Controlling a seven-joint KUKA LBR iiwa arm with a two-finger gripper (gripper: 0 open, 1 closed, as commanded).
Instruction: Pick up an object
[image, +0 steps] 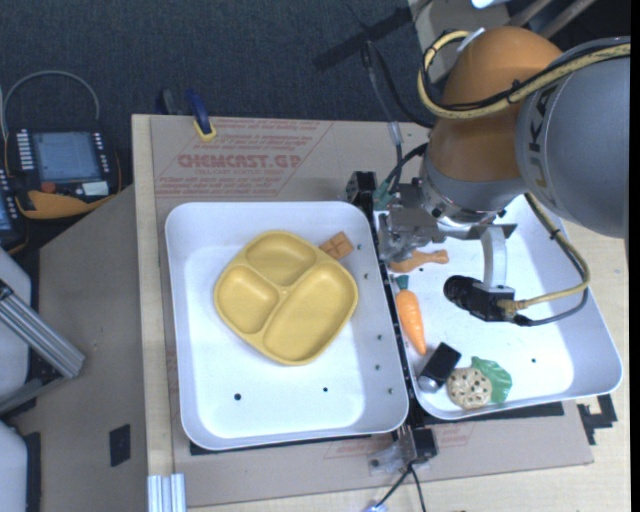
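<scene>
Glossy white plastic bins (200, 400); matt yellow plastic plate (286, 297).

Bulky grey arm (590, 130) with a broad, rounded orange band (490, 90) above the wrist. Yellow cable (480, 95) looped around the band, another trailing to a black fitting (478, 296). Metallic silver hand (410, 235) beneath, ringed with thin dark wires.

Orange carrot (410, 318) lying lengthwise, right bin's left edge, beside cookie (466, 387)

Robotics lab: bench (250, 150), teach pendant (62, 165).
</scene>
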